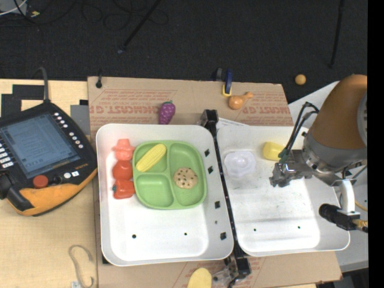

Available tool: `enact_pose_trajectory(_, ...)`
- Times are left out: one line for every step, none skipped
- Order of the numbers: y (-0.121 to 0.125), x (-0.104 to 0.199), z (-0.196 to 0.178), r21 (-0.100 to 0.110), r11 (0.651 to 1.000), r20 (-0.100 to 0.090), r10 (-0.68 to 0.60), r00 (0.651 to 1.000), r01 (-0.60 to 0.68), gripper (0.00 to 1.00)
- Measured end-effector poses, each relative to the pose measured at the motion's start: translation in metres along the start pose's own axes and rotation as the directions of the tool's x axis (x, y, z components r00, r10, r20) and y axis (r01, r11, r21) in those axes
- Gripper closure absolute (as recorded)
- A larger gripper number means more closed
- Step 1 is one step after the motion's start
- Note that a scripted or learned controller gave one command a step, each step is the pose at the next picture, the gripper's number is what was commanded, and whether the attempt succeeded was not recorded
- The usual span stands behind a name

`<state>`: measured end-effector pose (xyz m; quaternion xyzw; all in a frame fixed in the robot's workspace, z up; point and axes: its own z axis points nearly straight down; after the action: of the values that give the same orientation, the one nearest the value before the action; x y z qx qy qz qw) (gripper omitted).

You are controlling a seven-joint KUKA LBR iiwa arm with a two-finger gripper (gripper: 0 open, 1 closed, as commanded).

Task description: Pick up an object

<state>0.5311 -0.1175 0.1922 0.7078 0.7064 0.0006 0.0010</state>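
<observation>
the arm comes in from the right with its gripper [281, 177] low over the right bin [282, 233], near that bin's right half. from here i cannot tell how the hand is set; it is too dark and small.

in the right bin a clear plastic cup [239, 164] lies near the upper left, and a yellow block [272, 150] sits by the far wall, just above and to the left of the gripper, apart from it.

the left bin [150, 239] bears a green divided plate [170, 176]. a yellow corn cob [149, 157] lies in its upper left compartment and a chocolate chip cookie [186, 177] in the right one. a red and pink toy [123, 170] stands just left of the plate.

behind the bins, on the cardboard, lie purple grapes [167, 112] and an orange pear-shaped toy [239, 100]. a teach pendant [42, 155] rests on the bench at the left.
</observation>
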Motion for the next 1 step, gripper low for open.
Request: enact_pose_trajectory(0.0007,-0.0013,-0.0374,0.0,1.0,0.0,-0.001,1.0,0.001,1.0)
